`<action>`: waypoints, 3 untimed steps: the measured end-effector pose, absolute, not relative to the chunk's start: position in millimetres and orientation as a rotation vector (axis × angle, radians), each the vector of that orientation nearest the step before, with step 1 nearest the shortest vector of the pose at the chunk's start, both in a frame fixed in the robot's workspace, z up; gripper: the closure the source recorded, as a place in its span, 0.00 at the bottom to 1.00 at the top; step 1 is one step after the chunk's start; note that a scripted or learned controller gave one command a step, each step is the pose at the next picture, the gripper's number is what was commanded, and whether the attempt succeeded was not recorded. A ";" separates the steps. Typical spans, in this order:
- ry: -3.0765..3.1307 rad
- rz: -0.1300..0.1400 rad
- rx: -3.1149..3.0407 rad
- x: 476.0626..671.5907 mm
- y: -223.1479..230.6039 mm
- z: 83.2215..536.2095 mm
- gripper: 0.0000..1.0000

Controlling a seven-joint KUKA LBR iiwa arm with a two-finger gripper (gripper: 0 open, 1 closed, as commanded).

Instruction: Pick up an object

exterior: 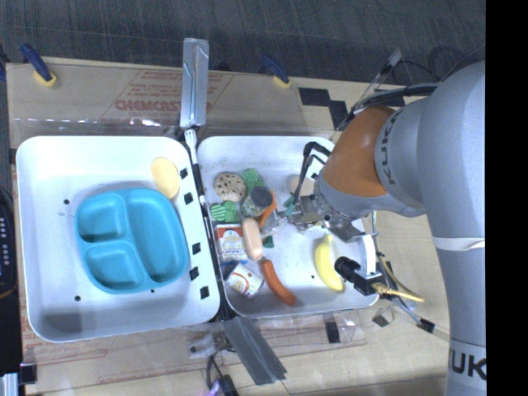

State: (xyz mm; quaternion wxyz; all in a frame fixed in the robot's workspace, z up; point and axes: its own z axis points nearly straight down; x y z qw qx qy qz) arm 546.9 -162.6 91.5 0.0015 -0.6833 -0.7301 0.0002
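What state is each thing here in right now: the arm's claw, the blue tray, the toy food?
gripper: low in the right bin, among the toys
blue tray: flat in the left bin
yellow piece: beside the tray
banana: lying in the right bin
sausage: lying flat

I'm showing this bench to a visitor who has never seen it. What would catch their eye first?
Probably the big grey arm with its orange band, reaching in from the right over the right bin. Next, the bright blue divided tray in the left bin, with a pale yellow piece beside it. Then the toy food heaped along the right bin's left side, with a yellow banana near the arm.
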 end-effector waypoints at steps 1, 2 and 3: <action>-2.294 0.004 -2.142 546.6 -164.1 101.3 1.00; -1.980 0.104 -2.344 633.5 -146.7 84.7 1.00; -1.494 0.046 -2.738 644.7 -98.0 86.0 1.00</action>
